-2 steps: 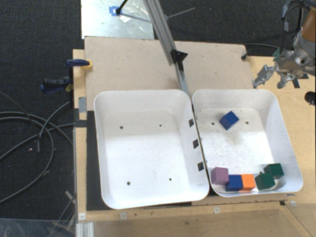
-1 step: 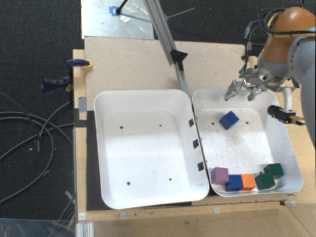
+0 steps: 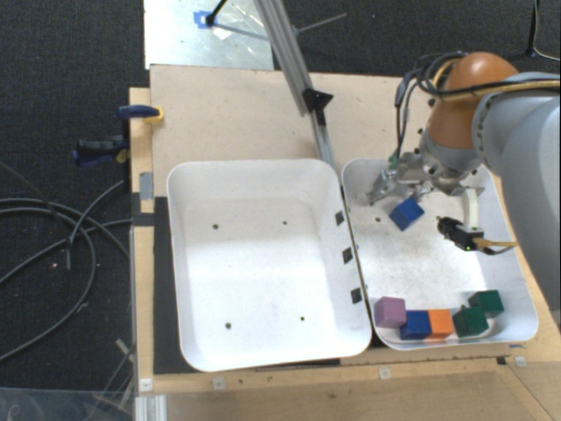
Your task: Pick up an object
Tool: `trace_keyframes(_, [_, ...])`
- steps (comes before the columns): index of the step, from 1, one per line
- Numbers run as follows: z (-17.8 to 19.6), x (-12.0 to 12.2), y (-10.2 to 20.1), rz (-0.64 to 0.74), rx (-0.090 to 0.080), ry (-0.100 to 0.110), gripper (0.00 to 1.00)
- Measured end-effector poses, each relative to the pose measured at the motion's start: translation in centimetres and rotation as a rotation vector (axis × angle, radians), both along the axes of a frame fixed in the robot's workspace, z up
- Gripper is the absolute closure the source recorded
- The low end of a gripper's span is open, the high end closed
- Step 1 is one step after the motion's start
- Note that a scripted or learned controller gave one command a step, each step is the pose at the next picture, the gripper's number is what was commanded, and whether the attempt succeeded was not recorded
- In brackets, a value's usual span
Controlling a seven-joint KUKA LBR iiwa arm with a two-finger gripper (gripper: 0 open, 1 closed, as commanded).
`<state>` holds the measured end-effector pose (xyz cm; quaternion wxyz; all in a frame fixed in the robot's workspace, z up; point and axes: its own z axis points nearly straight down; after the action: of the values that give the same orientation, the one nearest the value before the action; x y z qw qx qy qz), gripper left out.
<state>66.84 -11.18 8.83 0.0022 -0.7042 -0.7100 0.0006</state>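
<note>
Blue cube (image 3: 406, 212) hangs tilted just below the fingers (image 3: 396, 188), above right bin (image 3: 517, 310); can't tell if gripped.

Workbench on dark carpet, seen from above

A pale tan board (image 3: 245, 117) forms the bench top, set on a floor of dark speckled carpet (image 3: 61, 51). Black cables (image 3: 53, 235) loop across the carpet to the left of the bench. A blue clamp with a yellow tip (image 3: 140, 112) and a darker clamp (image 3: 98, 152) just below it grip the board's left edge. Beyond the far edge lies a shiny pale panel (image 3: 188, 24) with a small blue piece (image 3: 203, 18) on it. A grey metal pole (image 3: 285, 38) slants down from the top to a black bracket (image 3: 316, 101) over the board. Lighting is even and soft.
</note>
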Motion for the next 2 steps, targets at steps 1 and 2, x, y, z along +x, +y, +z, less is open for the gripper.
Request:
trace_keyframes(1, [0.2,-3.5,-0.2,-0.007,-0.003,-0.002,0.0])
trace_keyframes(2, [1.4,-3.2,-0.2,-0.003,-0.002,-0.008,1.0])
